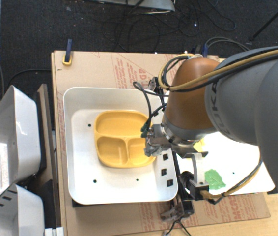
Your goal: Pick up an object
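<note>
a smooth yellow plastic tray (122, 138), rounded and split into compartments, lies flat in the left white bin (80, 141), with bare floor open along its left and near sides. my tool (151, 142) sits at the tray's right edge against the bin's dividing wall; i cannot tell its state. a crumpled green object (214, 179) lies in the right bin (247, 168).

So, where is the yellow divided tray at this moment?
The yellow divided tray lies in the left white bin, near its middle and toward the right wall. The arm's wrist hangs over its right edge.
</note>
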Controlling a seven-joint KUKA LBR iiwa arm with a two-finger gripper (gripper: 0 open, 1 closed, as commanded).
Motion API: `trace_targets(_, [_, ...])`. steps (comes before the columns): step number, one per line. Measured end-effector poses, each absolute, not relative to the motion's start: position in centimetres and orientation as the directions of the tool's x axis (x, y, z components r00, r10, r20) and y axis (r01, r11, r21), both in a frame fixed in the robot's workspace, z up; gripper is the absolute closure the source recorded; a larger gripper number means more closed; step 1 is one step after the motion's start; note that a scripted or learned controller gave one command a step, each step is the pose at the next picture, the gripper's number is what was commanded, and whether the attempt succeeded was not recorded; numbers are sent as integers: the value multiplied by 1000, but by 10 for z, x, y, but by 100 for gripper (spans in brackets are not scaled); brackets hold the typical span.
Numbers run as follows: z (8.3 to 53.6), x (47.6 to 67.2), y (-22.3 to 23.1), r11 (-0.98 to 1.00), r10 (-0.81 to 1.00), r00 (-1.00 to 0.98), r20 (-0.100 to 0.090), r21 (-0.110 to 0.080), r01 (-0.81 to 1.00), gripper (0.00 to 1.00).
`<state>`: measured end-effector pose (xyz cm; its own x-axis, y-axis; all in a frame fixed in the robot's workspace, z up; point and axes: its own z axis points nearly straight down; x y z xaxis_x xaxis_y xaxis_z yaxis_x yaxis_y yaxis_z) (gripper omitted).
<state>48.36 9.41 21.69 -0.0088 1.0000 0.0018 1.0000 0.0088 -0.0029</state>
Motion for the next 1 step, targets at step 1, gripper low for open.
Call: trace_targets(1, [217,484,90,1,1000,-1,0,-2,1000,0])
